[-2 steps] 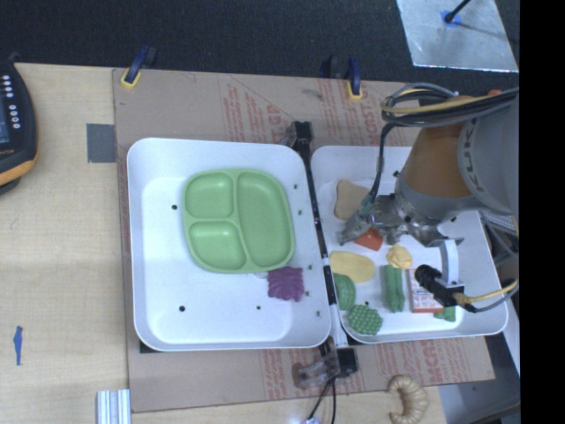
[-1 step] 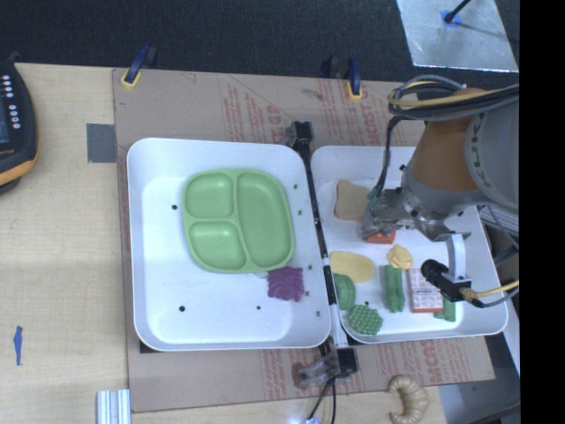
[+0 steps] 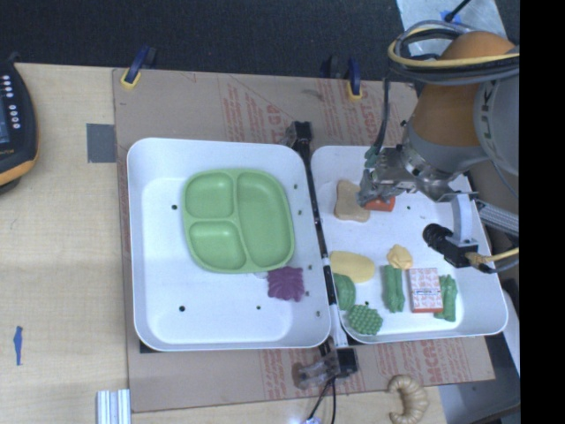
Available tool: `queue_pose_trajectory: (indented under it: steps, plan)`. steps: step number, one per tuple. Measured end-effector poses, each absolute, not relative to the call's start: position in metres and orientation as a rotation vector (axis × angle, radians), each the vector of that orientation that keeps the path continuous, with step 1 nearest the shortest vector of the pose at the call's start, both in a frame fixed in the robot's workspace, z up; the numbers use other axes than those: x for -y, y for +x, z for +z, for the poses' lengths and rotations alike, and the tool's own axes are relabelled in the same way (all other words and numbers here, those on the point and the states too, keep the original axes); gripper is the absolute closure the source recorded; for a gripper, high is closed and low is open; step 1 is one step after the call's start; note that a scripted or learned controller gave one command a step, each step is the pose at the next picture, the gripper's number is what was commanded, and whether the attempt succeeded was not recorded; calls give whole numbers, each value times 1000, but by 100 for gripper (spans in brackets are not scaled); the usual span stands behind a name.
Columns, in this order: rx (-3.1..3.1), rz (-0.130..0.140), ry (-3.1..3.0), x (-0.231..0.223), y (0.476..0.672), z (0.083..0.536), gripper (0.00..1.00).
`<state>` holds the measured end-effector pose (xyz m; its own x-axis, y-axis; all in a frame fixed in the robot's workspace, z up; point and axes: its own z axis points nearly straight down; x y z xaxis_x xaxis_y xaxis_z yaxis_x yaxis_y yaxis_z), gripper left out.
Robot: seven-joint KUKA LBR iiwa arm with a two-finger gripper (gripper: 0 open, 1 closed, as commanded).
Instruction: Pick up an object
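My gripper (image 3: 378,186) hangs low over the back left part of the right bin (image 3: 481,323). It sits right above a small orange-red piece (image 3: 382,205), beside a tan bread slice (image 3: 348,203). The gripper's body hides where it meets the orange-red piece. Toward the front of this bin lie a yellow piece (image 3: 351,265), a smaller yellow piece (image 3: 400,256), several green vegetables (image 3: 392,288) and a red and white box (image 3: 425,291).
The left bin (image 3: 159,316) holds a green divided plate (image 3: 238,219) and a purple grape bunch (image 3: 285,283). A black cable fitting (image 3: 448,244) juts over the right bin's right side. A tan curled piece (image 3: 408,397) lies on the bench in front of the bins.
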<state>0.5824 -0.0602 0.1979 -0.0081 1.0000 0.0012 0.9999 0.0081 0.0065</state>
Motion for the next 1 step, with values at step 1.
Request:
queue_pose_trajectory:
  steps: [1]
  plan:
    - [-2231, 3, 2213, 13, 546, 256, 100]
